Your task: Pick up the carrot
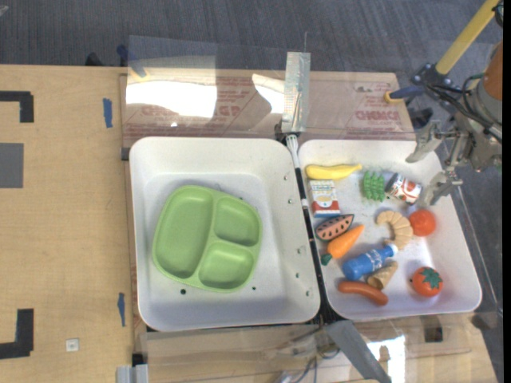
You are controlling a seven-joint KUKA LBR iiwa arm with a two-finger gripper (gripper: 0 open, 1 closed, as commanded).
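- In the right-hand bin [467,254], lower centre of the frame: I log the carrot [346,242], orange, lying at a slant, its upper left side touching a watermelon slice [333,227] and a blue bottle [369,261] just below it.
- Same bin, other stock: banana [332,171], milk carton [323,197], croissant [396,225], two tomatoes, sausage [363,292].
- Left bin, centre-left of frame: green divided plate [207,238].
- Upper right of frame: gripper [444,166] over the bin's far right corner, well apart from the carrot, nothing between its fingers; whether they are spread or closed I cannot tell.
- Step in hand, by my reading: approach, grasp not yet begun.
- Next move calls for travel left and down the frame, and a descent that straddles the carrot's narrow width without catching the slice or bottle.
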